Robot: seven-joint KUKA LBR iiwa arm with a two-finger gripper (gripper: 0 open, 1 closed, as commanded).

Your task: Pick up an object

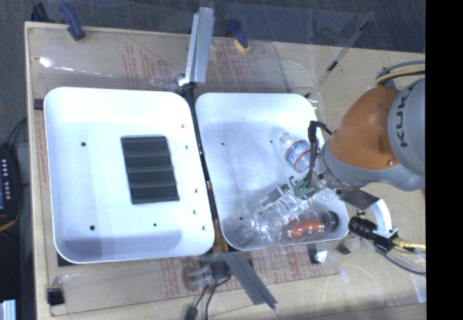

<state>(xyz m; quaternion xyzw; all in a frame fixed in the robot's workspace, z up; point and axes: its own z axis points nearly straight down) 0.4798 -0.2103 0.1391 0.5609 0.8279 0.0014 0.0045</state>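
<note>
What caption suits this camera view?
Robot arm reaching into the right bin among clear plastic bottles; dark ridged block in the left bin.

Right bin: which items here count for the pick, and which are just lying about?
Part of the job:
- gripper, down in the right bin above the clutter
- small plastic bottle
- crumpled clear plastic item
- orange and dark object

Lying about:
- left bin
- dark ribbed block in it
- blue clamps on the bench edge
</note>
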